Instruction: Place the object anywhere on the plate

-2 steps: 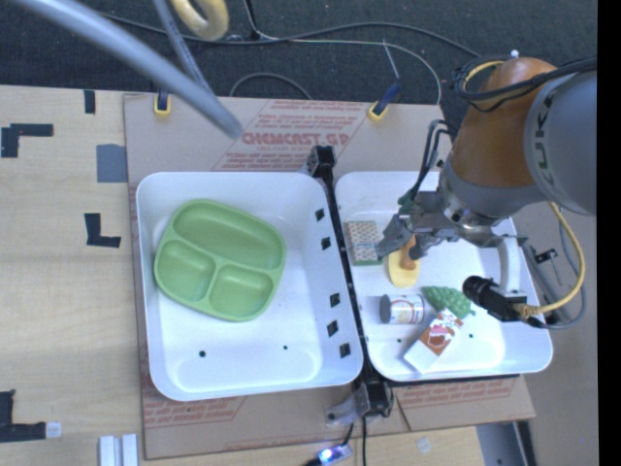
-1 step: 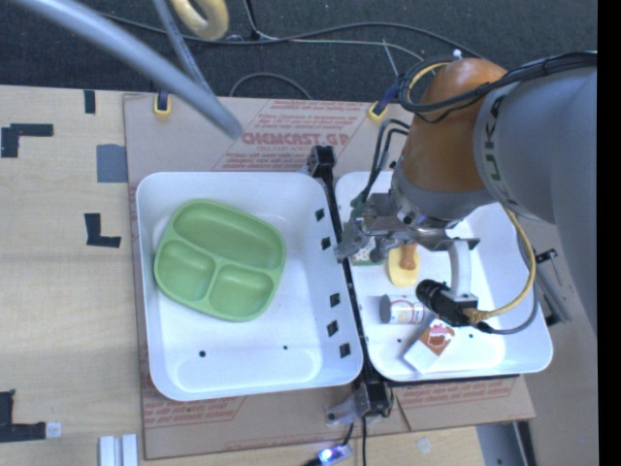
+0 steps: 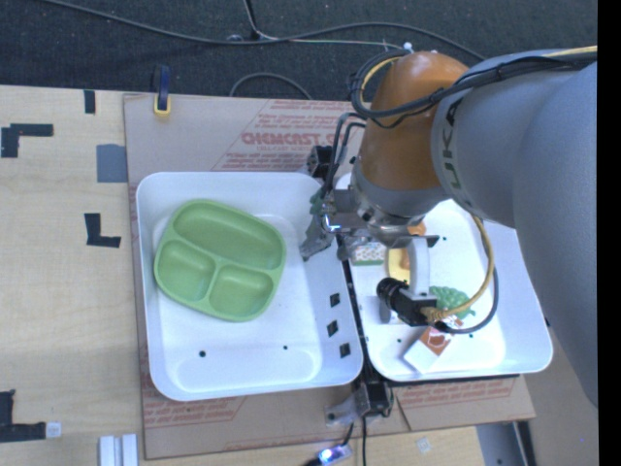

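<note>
The pale green, three-compartment plastic plate [image 3: 220, 259] lies in the left shallow white bin [image 3: 175, 357] with nothing on it, so the placing itself is judged not yet done. The grey arm with its orange band [image 3: 412, 115] reaches in from the plate's right and hangs over the ridge where the two bins meet; its two-finger gripper [image 3: 318, 233] sits just right of the plate, above the left bin's right margin, and whether it is apart, together or clamped on anything cannot be told, since the wrist hides most of it. The likely candidates for the object lie well to the right of the plate, in the right shallow white bin [image 3: 514, 357]: a small green leafy toy piece [image 3: 449, 299], a yellow block [image 3: 399, 261] partly under the arm, and a small white and red-brown block [image 3: 427, 346] nearer the front rim. Which of them the task means cannot be settled from here. What remains, by this reading, is a secure pick, a carry leftward and a release over the plate. Both bins rest on a brown cardboard sheet [image 3: 262, 134] printed in red, laid on a light wooden bench [image 3: 58, 289] marked with black tape; beyond the plate's far side lies dark carpet [image 3: 116, 27] crossed by black cables [image 3: 247, 8].
</note>
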Robot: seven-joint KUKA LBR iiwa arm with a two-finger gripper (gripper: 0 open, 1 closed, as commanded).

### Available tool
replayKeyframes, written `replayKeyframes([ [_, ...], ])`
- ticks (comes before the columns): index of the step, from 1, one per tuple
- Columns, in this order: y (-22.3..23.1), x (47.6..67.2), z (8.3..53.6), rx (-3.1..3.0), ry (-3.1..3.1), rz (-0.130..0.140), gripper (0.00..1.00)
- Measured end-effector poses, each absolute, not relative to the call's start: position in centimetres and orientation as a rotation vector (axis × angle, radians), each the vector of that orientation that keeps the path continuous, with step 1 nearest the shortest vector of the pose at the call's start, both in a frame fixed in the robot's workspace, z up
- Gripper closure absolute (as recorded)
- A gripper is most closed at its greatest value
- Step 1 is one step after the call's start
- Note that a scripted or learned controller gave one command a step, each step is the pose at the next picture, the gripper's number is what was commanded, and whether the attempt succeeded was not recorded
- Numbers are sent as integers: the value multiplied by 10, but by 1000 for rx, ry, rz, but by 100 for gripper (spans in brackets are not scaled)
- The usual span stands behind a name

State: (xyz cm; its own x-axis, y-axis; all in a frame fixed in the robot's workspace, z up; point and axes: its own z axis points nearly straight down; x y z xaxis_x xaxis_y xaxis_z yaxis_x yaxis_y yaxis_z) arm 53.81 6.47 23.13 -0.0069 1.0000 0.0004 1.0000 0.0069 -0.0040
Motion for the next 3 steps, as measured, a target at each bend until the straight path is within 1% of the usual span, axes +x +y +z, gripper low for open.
replayKeyframes([
  [1, 110, 551, 228, -2212, -2227, 4, 100],
  [2, 154, 555, 223, -2213, -2227, 6, 100],
  [3, 151, 555, 224, -2217, -2223, 7, 0],
])
